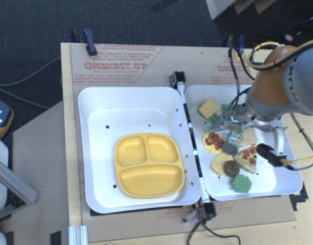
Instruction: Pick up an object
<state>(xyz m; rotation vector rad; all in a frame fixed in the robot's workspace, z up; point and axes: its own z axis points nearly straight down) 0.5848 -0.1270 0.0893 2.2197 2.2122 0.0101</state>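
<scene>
My gripper (233, 132) hangs low over the middle of the right bin (284, 188), above a pile of toy food. Just below it lie a small pizza round (213, 141) with red toppings and a grey disc (230, 148). A pizza slice (246, 158), a brown round piece (231, 168) on a yellow flat piece (219, 163), and a green knobbly ball (242, 183) lie nearer the front. A yellow cheese block (208, 108) with a green piece (214, 119) beside it sits at the back left. Whether anything is between the fingers is hidden.
The left bin (95, 111) holds a yellow three-compartment plate (148, 165). A ridge with black clips (177, 77) divides the two bins. The arm's orange band (271, 83) and grey wrist cover the right bin's back right corner.
</scene>
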